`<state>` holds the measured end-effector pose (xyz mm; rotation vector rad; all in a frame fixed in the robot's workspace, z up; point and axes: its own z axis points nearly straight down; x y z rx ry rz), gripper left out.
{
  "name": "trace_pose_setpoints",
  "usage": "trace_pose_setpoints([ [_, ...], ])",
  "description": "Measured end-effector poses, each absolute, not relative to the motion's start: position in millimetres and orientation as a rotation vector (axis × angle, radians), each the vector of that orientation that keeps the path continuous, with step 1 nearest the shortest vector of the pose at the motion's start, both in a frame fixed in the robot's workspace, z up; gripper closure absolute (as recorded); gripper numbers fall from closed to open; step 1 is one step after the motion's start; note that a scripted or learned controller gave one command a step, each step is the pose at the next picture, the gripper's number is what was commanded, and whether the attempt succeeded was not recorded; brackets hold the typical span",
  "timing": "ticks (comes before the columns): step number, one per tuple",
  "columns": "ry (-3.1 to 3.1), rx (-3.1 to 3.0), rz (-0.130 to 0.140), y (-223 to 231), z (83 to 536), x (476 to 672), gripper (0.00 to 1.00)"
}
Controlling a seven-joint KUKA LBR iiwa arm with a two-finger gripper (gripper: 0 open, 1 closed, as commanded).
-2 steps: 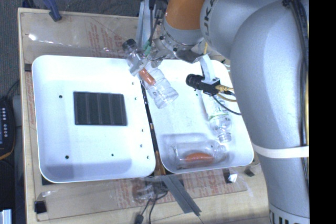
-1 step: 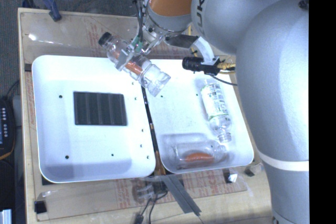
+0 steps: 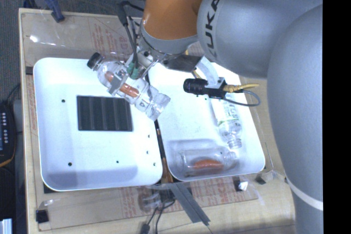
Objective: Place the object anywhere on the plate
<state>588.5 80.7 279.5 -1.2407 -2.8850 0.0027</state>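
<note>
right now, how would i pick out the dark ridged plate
Look at the left white bin, the one away from the arm. The dark ridged plate lies flat near its middle, a black rectangle with lengthwise grooves. Unlike the clear bottle by the tool just above it, it is opaque and flat.

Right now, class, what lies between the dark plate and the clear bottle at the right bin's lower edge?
Camera view: only the left bin's bare white floor, then the dark seam where the bins meet, separate the plate from the bottle.
</note>
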Motion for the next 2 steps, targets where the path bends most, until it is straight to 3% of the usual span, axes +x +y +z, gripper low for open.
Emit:
trace_pose_setpoints([
  [1, -2.972, -1.018, 0.003, 42, 279, 636.6, 1.00],
  [2, -2.905, -1.183, 0.005, 37, 190, 633.5, 1.00],
])
